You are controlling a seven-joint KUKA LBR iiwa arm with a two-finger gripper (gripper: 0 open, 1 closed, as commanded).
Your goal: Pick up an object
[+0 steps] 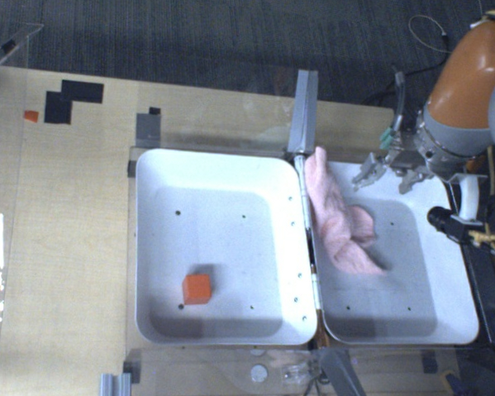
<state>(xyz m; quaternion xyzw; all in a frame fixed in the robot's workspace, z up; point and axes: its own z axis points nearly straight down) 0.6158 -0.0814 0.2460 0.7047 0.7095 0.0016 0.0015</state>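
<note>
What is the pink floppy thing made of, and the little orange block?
The pink cloth looks like soft, matte fabric: it lies crumpled in folds and drapes over the bin's edge. The orange block looks solid, perhaps foam or painted wood: its flat faces and edges hold their shape.

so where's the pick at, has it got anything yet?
Nothing looks picked yet. The crumpled pink cloth lies in the right white bin, draped up against the divider, and the small orange block sits in the left white bin. In hand: the two-finger gripper hangs open over the right bin's far edge, apart from the cloth, nothing between its fingers. Left: descend, close on an object, lift.
</note>
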